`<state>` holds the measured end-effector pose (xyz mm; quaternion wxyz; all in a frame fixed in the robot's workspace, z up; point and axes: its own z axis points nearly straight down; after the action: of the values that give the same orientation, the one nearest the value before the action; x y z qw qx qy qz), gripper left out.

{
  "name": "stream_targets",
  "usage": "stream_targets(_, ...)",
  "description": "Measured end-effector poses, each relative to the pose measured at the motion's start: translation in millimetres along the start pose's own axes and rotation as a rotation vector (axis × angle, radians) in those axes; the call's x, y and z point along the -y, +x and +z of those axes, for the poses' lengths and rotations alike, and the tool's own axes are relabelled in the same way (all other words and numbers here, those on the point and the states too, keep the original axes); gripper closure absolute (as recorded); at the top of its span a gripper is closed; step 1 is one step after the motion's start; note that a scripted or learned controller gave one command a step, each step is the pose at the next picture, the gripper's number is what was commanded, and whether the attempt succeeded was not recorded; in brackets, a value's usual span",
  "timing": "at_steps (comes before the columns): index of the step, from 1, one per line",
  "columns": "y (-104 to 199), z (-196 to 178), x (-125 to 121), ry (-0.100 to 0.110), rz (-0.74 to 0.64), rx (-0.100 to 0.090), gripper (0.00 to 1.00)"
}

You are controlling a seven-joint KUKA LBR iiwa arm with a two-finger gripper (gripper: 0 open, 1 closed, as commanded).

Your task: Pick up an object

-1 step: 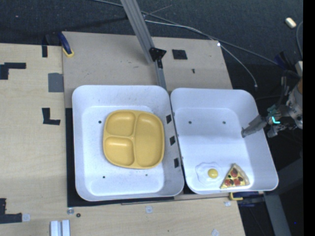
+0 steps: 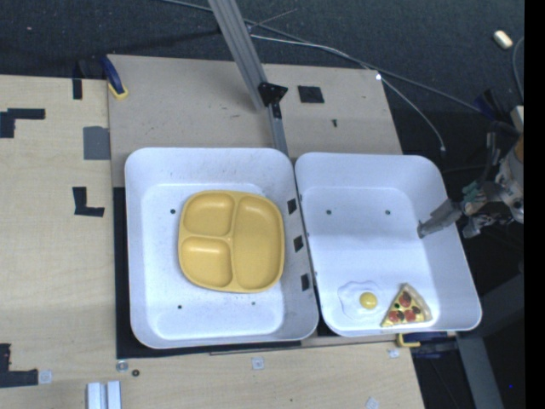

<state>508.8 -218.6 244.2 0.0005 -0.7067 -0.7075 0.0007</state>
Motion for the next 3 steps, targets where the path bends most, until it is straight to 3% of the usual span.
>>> stream_targets(3,13.2,153.8,12.9,0.002,0.000,0.000,0.00)
